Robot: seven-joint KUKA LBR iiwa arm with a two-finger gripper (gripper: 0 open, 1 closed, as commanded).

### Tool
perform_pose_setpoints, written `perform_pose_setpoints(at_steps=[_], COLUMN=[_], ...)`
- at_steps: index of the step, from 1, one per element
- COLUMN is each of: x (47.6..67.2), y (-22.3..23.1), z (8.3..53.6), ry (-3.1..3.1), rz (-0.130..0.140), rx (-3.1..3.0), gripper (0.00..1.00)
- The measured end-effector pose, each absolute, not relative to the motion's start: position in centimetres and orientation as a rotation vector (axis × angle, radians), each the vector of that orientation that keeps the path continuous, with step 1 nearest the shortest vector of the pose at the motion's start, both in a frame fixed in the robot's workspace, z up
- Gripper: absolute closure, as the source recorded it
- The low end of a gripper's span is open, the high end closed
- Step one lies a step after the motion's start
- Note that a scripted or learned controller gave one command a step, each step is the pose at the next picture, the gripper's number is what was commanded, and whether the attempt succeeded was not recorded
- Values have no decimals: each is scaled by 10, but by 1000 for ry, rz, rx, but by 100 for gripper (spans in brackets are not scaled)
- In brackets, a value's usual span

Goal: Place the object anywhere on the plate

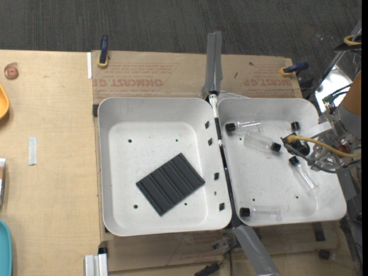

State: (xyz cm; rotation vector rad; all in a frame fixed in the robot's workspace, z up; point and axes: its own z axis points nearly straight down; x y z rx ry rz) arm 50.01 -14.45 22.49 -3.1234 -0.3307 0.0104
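A dark ribbed rectangular plate (171,184) lies flat and turned at an angle in the left bin (115,119). Several clear tubes with black caps lie in the right bin (270,109): one at the back left (244,125), one near the middle (260,144), one at the front (261,213). Another tube (303,175) lies at the right, just below my gripper (319,158). The gripper hangs low over the right bin's right side, close to this tube's black cap (294,160). Nothing is visibly held.
A small black cap (295,126) sits near the right bin's back right. A metal divider (214,68) runs between the bins. Clamps (103,50) hold cardboard behind the bins. The wooden bench (46,154) extends to the left.
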Motion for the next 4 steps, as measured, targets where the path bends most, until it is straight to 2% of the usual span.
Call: perform_pose_setpoints(at_steps=[1, 2, 3, 4], x=[481, 478, 496, 504], y=[-65, 8, 63, 145], z=[222, 285, 250, 304], ry=[-319, -313, -431, -572], rz=[9, 4, 8, 4], rx=[-3125, -3128, -3114, -3092], gripper=[100, 100, 100, 100])
